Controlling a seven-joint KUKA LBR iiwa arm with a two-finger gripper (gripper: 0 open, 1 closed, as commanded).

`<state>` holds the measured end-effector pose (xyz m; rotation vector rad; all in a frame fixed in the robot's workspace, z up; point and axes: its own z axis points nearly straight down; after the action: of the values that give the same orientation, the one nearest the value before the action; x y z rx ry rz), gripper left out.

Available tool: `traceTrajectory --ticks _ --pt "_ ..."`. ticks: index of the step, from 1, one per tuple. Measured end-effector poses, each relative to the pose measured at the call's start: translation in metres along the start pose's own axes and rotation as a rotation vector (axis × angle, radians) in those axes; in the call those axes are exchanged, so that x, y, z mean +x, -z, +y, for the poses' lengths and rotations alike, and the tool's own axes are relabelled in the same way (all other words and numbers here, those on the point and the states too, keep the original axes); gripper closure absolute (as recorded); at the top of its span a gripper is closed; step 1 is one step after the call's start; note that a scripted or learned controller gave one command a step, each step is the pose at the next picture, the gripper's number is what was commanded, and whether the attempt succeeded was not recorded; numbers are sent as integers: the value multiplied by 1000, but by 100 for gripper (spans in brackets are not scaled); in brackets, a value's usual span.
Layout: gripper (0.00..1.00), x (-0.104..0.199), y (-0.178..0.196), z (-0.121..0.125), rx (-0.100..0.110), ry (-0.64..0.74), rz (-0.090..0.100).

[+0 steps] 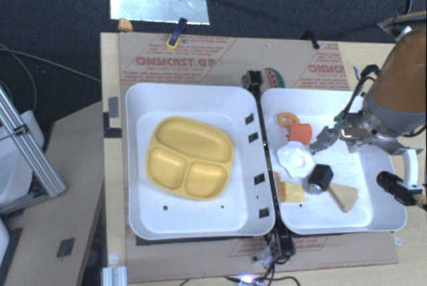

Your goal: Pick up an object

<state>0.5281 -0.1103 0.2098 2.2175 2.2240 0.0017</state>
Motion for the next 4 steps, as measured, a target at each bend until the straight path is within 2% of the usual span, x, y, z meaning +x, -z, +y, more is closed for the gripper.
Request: traceTrajectory --ticks 1,2,3,4 --pt "0 -70 -107 -42 -2 -9 0" --pt "0 -94 -116 -24 -12 2 8" --pt "100 -95 -104 -22 -20 2 3" --pt "100 -48 -126 -42 2 2 2"
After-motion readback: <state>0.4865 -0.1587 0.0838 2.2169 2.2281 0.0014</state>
